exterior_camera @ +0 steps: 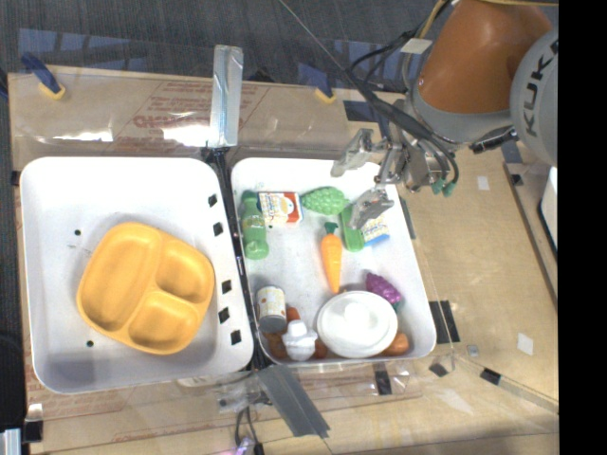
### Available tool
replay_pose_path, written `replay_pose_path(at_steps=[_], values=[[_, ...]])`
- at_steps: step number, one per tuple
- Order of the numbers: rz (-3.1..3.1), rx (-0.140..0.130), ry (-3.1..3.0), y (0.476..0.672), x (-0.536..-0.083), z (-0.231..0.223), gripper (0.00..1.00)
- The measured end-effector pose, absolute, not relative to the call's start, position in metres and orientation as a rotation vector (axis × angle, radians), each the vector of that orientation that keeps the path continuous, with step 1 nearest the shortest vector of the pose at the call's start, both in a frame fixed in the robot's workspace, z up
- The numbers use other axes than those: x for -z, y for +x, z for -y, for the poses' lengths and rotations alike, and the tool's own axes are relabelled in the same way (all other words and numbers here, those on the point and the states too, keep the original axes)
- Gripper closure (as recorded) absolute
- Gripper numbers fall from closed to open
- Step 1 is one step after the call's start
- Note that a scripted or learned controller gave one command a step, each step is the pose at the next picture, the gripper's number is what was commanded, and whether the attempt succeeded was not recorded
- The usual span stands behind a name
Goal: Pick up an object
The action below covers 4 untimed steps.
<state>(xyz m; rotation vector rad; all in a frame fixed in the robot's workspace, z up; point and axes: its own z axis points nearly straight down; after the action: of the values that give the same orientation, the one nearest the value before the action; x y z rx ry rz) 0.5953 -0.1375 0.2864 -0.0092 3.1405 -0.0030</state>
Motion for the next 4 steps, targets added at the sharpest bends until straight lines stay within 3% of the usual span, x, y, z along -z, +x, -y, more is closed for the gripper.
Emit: replay_pose_path(at_steps=[1,2,3,4], values=[[-3.147,-0.002,-0.038,0.546,-0.163,0.149,0.0],[-3.141,-0.001,0.129,0.578,-0.09,0.175,0.0],[-3.133,-0.002,0.278,0.566,-0.091,0.159,0.0],[-3.131,-0.001,0.266,0.568,-0.102,0.158,1.0]])
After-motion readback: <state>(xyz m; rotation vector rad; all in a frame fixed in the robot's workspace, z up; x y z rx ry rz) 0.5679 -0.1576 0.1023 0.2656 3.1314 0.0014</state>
